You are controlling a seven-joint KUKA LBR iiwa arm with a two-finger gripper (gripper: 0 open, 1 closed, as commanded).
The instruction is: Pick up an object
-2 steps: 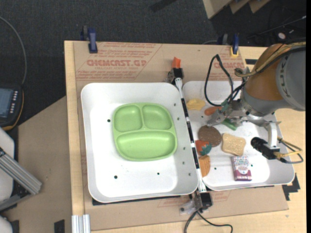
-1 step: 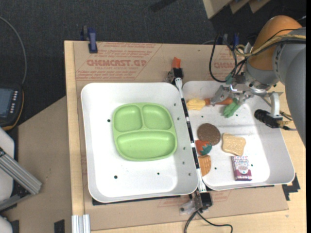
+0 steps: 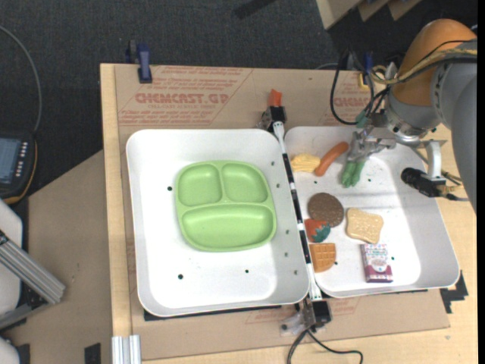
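Hovers low in the right bin (image 3: 424, 275), gripper (image 3: 359, 149) over a green toy (image 3: 351, 173) beside the carrot (image 3: 330, 158); open or closed — cannot tell; elsewhere, cookie (image 3: 326, 208), toast (image 3: 364, 225).

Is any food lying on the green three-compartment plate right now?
No, the green three-compartment plate holds nothing; the food pieces lie in the right white bin.

Toy food in the right bin (image 3: 424, 226)

Carrot (image 3: 331, 158), yellow piece (image 3: 305, 162), green piece (image 3: 351, 170) near far edge — brown disc (image 3: 326, 208), toast (image 3: 364, 225), waffle (image 3: 323, 256), pink carton (image 3: 377, 262) toward near edge.
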